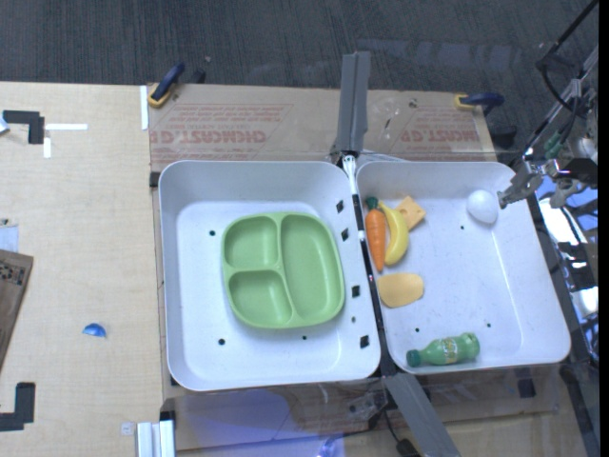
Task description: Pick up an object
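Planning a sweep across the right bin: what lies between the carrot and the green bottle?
In the camera view, a flat yellow-orange piece lies between the carrot and the green bottle; otherwise bare bin floor.

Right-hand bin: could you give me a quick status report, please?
Gripper over the right bin's far right rim, holding nothing visible. Egg nearest it; carrot, banana, bottle untouched. Nothing in the way.

Probably a robotics lab: two white bins (pixel 181 284) clamped (pixel 166 82) to a cardboard-covered bench (pixel 57 255), cables at its right edge.
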`<state>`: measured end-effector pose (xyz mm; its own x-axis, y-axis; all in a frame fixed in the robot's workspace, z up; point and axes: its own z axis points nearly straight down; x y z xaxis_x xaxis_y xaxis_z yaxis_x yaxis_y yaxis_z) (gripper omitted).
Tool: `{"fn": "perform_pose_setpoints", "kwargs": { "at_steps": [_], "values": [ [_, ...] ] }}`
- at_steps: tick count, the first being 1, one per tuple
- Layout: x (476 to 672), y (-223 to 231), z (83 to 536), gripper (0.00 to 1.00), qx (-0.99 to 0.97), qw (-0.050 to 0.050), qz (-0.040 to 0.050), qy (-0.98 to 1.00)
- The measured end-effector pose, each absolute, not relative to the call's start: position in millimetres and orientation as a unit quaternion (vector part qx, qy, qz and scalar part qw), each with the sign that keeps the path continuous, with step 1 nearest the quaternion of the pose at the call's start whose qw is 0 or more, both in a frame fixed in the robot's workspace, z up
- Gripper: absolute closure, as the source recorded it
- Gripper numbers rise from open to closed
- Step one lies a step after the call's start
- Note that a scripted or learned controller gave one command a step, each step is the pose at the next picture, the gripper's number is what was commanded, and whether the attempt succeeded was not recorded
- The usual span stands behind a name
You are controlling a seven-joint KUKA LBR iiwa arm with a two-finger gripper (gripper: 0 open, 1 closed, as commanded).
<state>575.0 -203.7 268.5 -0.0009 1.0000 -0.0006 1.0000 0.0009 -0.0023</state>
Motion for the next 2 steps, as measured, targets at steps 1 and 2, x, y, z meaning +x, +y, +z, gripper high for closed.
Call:
{"fn": "perform_pose_setpoints", "kwargs": {
  "at_steps": [1, 2],
  "values": [
    [557.8, -222, 210, 0.00, -0.631, 0.000, 0.0006, -0.776],
    [605.3, -186, 143, 0.00, -0.660, 0.000, 0.0005, -0.751]
  ]
}}
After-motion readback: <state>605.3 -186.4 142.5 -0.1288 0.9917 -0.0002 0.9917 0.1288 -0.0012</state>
